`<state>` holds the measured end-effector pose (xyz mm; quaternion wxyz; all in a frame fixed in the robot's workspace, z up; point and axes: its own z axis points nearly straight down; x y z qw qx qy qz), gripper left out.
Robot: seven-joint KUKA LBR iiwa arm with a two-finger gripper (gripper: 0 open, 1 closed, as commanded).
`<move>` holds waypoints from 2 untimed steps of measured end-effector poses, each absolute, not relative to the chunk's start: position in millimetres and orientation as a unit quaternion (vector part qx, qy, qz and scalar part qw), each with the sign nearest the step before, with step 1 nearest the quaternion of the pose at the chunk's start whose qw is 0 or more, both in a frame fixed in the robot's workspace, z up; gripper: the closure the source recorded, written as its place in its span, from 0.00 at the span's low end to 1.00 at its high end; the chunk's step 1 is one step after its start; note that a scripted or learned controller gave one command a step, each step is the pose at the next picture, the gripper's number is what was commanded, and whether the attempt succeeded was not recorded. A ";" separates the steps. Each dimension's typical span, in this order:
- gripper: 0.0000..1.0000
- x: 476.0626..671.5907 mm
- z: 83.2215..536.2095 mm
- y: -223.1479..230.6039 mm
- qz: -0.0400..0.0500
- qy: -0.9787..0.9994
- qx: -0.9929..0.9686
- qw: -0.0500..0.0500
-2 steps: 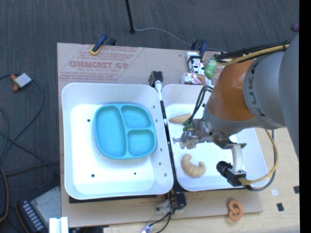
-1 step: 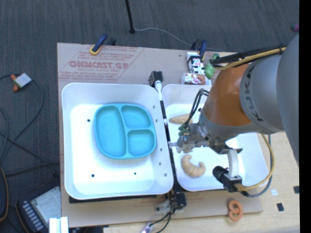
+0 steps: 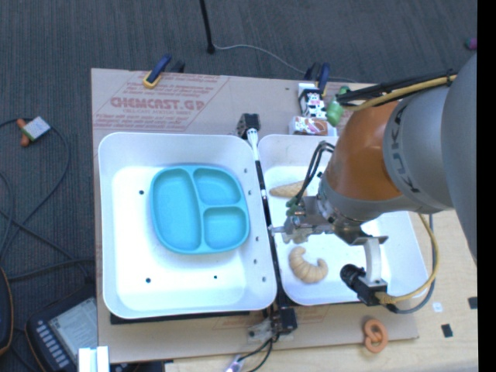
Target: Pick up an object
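While the tan, curved croissant-shaped pastry [image 3: 308, 266] lies on the floor of the right-hand shallow white bin [image 3: 411, 273], towards its near left corner, the arm's two-finger gripper [image 3: 296, 225] hangs just beyond it on the far side, apart from it! The pastry's long axis runs left to right, ends curling towards the far side. Whether those fingers are spread or closed cannot be made out from here; nothing shows between them. The grey arm with its orange band [image 3: 364, 149] sweeps in from the right and covers much of this bin's middle. A second pale tan elongated piece [image 3: 285, 190] lies farther back, close to the left wall. Open floor shows to the pastry's right. Over in the left white bin [image 3: 128, 277] sits a light blue, three-compartment plastic plate [image 3: 199, 208], with bare floor all round it.
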<state>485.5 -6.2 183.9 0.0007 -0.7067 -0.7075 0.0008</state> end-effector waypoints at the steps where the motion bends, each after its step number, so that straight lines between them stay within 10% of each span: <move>1: 1.00 496.1 183.8 -7.7 0.001 -0.707 -0.707 0.001; 2: 1.00 500.3 183.9 -20.6 0.001 -0.707 -0.707 0.001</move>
